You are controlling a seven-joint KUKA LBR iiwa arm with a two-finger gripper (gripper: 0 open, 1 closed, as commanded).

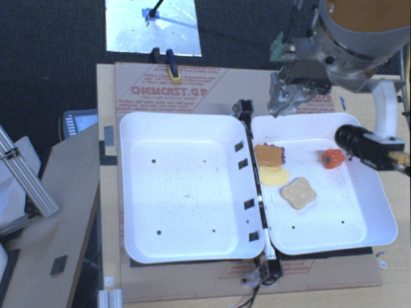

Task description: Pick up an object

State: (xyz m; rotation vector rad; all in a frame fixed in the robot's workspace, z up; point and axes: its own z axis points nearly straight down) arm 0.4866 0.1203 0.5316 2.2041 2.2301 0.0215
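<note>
Camera view: gripper [282, 105] hangs above right bin [359, 236]'s far rim; finger state unclear; toast slice [298, 193] lies inside

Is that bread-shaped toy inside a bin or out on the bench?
Inside: the bread-shaped toy lies flat on the floor of the right bin, near a yellow piece.

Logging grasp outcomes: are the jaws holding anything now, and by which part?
Nothing held. The gripper hangs above the right bin's back rim, with no object between its jaws; the items lie in the bin.
</note>
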